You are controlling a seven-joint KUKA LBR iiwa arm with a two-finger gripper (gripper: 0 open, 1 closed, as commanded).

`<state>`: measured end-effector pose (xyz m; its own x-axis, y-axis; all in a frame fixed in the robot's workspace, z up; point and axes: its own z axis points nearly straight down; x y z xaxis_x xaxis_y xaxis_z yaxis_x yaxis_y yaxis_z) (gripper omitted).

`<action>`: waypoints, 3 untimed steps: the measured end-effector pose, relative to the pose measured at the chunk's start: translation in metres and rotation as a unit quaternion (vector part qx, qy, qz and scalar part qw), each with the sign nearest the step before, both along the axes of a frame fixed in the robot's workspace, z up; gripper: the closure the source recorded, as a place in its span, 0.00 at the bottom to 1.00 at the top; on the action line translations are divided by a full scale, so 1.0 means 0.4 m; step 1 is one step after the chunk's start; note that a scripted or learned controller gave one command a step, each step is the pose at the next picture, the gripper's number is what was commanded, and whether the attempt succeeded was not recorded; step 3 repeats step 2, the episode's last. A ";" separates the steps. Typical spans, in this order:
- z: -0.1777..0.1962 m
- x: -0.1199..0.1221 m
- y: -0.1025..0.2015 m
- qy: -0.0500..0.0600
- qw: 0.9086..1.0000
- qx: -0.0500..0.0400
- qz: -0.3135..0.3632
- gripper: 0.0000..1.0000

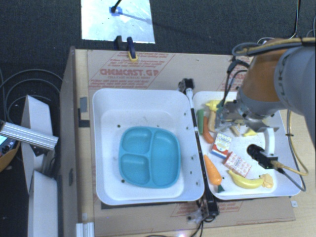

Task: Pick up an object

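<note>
The right bin holds several small items. An orange carrot lies by its left wall, a yellow banana near the front, and a red and white box just behind the banana. A white packet sits mid-bin, with a green piece and an orange piece at the left wall and a yellow toy at the back. My gripper hangs low over the middle of this bin, just above and behind the white packet. The wrist hides what lies under it.
The left bin carries a blue divided plate. A black-handled tool rests on the rim between the two bins. Cardboard lies under the bins, and cables loop at the far left.
</note>
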<state>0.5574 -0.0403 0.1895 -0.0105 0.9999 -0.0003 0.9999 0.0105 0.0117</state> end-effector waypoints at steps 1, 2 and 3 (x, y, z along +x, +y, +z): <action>-0.013 -0.009 -0.008 0.005 1.000 0.000 -0.003 0.00; -0.260 0.134 -0.131 0.001 1.000 -0.003 -0.006 0.00; -0.260 0.134 -0.131 0.001 1.000 -0.003 -0.006 0.00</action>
